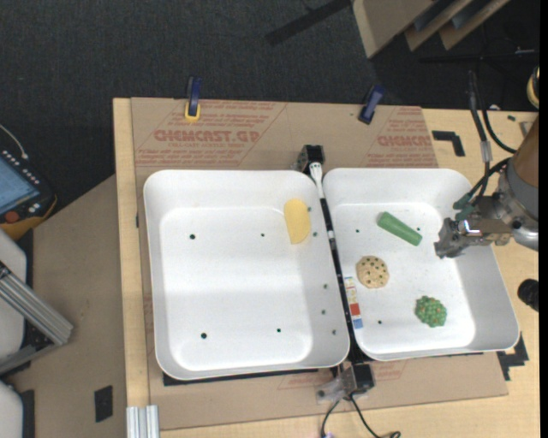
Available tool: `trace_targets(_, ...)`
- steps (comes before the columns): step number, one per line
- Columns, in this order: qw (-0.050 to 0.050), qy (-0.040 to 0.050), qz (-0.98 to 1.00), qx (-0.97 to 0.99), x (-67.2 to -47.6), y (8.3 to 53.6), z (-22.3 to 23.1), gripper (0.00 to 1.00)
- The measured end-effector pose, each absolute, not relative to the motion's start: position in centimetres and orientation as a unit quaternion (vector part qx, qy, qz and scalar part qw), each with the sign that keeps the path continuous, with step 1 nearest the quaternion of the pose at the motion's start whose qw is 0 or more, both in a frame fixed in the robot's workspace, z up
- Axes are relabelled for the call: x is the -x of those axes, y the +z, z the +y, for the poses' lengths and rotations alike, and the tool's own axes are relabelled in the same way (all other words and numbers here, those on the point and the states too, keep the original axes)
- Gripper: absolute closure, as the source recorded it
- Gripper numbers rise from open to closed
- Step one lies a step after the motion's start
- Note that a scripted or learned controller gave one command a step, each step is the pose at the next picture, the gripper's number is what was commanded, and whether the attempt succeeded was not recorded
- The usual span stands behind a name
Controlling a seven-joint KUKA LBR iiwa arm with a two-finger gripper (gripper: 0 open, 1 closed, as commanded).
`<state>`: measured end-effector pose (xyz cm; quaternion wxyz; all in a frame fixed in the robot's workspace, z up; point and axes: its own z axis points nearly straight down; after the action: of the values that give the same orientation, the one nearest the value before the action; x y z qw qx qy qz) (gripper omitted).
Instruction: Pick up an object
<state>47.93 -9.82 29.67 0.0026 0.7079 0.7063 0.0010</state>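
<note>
Hovering over the right bin, gripper carries nothing — jaw state can't be told. Green stick lies nearby; centre over it, descend straight — probably easiest pick.

Dark carpet spreads from nine to twelve o'clock around my cardboard-covered bench. At one o'clock sits a cardboard box; at eight, an aluminium rail.

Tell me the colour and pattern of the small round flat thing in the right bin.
The round cookie is tan with dark specks, seen in the camera view.
</note>
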Motion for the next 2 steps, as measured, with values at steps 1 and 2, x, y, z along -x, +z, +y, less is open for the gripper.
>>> trace_targets(1,0.0,-0.0024,0.703,-0.711,-47.7,25.8,-20.1,1.0)
trace_targets(2,-0.001,-0.0008,0.706,-0.708,-47.9,24.1,-22.6,1.0)
